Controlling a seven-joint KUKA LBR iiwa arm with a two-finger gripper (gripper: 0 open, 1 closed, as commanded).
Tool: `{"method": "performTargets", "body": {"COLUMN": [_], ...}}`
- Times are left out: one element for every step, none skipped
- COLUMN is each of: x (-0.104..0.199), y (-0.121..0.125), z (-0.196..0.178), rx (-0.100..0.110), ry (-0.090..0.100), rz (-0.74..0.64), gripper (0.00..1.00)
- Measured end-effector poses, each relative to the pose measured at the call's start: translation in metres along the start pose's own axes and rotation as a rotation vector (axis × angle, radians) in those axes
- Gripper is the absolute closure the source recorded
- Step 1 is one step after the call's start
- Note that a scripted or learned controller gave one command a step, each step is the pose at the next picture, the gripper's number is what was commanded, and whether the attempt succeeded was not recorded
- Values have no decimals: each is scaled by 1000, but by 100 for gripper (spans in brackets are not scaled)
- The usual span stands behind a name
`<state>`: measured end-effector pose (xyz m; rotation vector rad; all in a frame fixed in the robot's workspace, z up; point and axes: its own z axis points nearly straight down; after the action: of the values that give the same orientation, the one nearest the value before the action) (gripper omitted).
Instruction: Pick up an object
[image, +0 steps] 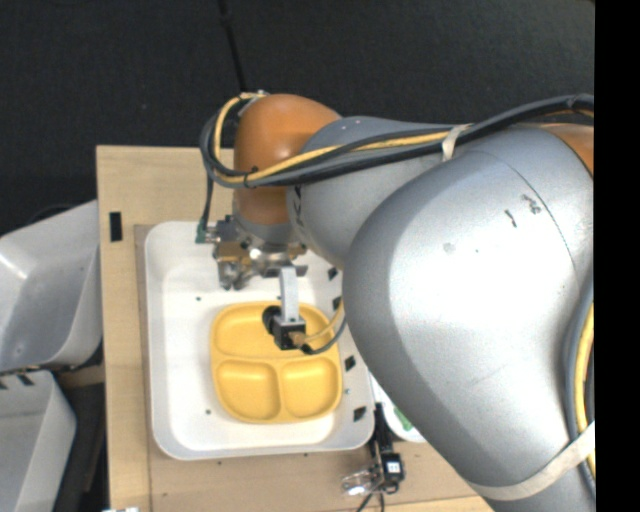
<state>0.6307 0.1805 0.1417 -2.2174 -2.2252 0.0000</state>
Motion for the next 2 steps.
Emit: {"method": "performTargets", "body": {"x": [-50,13], "y": [51,56], "z": [-40,21], "rx": [-7,-1], "ry": [-1,0], "rz": [6,-2], "gripper": [100,100]}}
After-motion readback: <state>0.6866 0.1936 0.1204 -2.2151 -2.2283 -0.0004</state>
